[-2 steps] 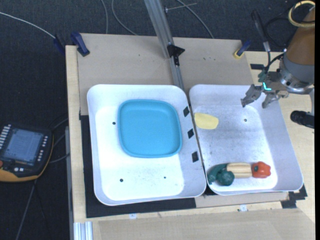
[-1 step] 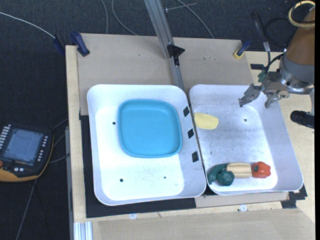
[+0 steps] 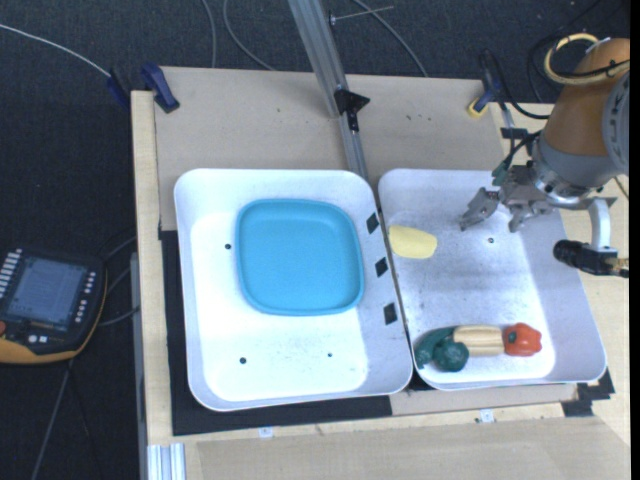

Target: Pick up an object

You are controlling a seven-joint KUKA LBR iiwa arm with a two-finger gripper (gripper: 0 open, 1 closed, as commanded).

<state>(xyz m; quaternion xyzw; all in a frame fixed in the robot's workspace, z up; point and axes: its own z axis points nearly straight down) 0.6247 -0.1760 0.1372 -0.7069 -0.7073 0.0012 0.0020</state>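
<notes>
My gripper [image 3: 501, 215] hangs open over the upper right part of the right bin [image 3: 560, 298], with nothing between its spread fingers. A pale yellow piece [image 3: 412, 241] lies at the bin's left side, well to the left of the gripper. Along the bin's front edge lie a dark green object [image 3: 442, 351], a tan cylinder [image 3: 478, 340] and a red object [image 3: 521, 339], side by side and touching.
The left bin [image 3: 205, 298] holds a blue square plate [image 3: 299, 256]. A grey metal pole [image 3: 322, 48] slants down to the gap between the bins. Blue clamps [image 3: 158, 86] sit at the bench's back corners. A handheld pendant [image 3: 45, 300] lies on the floor at the left.
</notes>
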